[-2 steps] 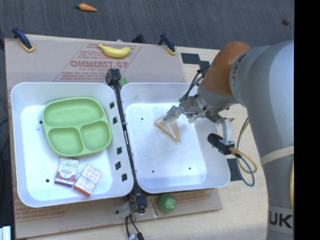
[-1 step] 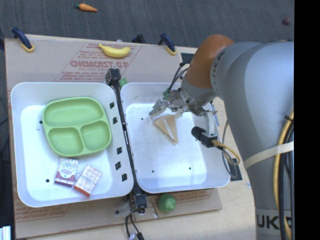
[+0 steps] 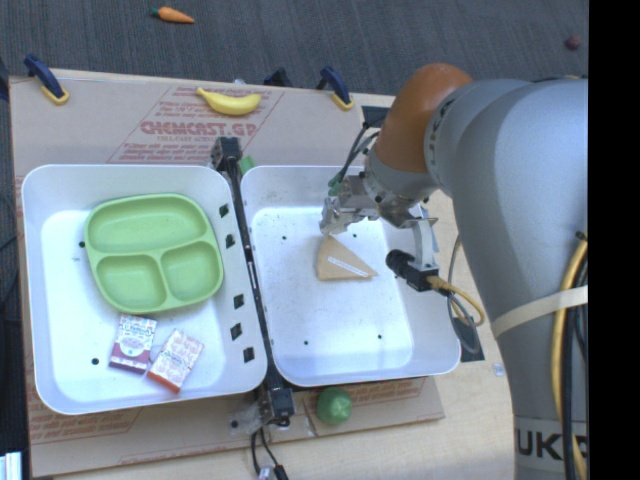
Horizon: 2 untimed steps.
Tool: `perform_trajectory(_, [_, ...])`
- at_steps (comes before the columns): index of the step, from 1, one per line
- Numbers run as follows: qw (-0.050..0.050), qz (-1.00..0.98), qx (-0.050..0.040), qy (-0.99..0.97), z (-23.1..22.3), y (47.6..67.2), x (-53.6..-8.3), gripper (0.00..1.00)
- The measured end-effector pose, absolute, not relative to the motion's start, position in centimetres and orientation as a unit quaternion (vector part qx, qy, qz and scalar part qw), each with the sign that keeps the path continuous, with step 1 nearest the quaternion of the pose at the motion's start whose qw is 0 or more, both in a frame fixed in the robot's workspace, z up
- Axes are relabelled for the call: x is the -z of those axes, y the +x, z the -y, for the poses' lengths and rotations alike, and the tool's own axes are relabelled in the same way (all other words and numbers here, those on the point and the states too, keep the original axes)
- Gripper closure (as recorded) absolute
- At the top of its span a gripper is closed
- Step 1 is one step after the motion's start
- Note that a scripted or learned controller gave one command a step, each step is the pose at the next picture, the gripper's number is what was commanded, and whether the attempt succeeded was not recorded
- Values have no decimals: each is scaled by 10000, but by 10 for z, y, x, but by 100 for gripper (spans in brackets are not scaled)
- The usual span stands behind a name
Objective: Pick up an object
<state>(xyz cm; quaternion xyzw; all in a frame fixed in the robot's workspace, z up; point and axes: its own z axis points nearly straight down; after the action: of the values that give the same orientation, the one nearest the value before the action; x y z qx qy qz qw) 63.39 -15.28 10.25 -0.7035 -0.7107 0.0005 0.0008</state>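
A tan wedge-shaped object (image 3: 343, 261) lies in the right bin (image 3: 300, 318), toward its far right part. My gripper (image 3: 340, 218) hangs just above and behind the wedge's far tip, close to it. The grey arm with its orange band reaches in from the right and covers the bin's far right corner. In the left bin (image 3: 50, 348) a green divided plate (image 3: 153, 249) lies flat, and two small red and white packets (image 3: 133, 343) (image 3: 176, 358) lie near the front.
A yellow banana (image 3: 230, 99) lies on the cardboard behind the bins. A green ball (image 3: 334, 405) sits in front of the right bin. A small carrot (image 3: 173, 14) lies on the floor beyond. Blue clamps (image 3: 45, 76) hold the board.
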Motion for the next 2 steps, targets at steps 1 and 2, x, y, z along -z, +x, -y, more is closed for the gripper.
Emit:
perform_trajectory(1, [9, 7107, -6, -7035, 153, 634, -102, 0])
perform_trajectory(2, [11, 7115, -1, -7027, 152, 634, -113, 100])
